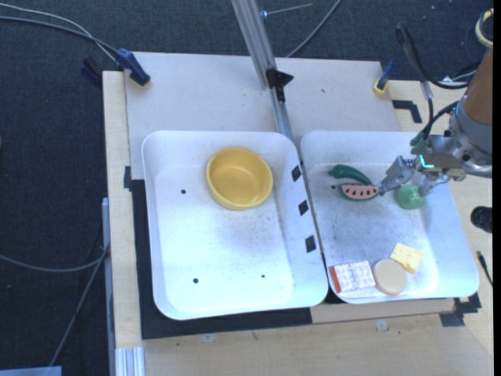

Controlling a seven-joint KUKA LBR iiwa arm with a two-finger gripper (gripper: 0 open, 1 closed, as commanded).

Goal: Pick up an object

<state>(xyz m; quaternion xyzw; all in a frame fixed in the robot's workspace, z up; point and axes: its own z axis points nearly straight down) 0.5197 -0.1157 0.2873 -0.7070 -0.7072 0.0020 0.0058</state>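
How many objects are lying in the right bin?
6: dark green piece and watermelon slice near the top, green ball by the gripper, cheese wedge, round tan piece, red-and-white packet below. The gripper may hide more.

Glossy yellow plastic bowl (239, 178) in smooth white plastic bin (168, 288), speckled with dark grit; pale matt wooden bench (196, 88); brushed metal pole (249, 14), upper centre.

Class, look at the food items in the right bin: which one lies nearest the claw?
The green ball, right beside the claw. The watermelon slice lies further left; the cheese, round biscuit and packet sit along the near edge.
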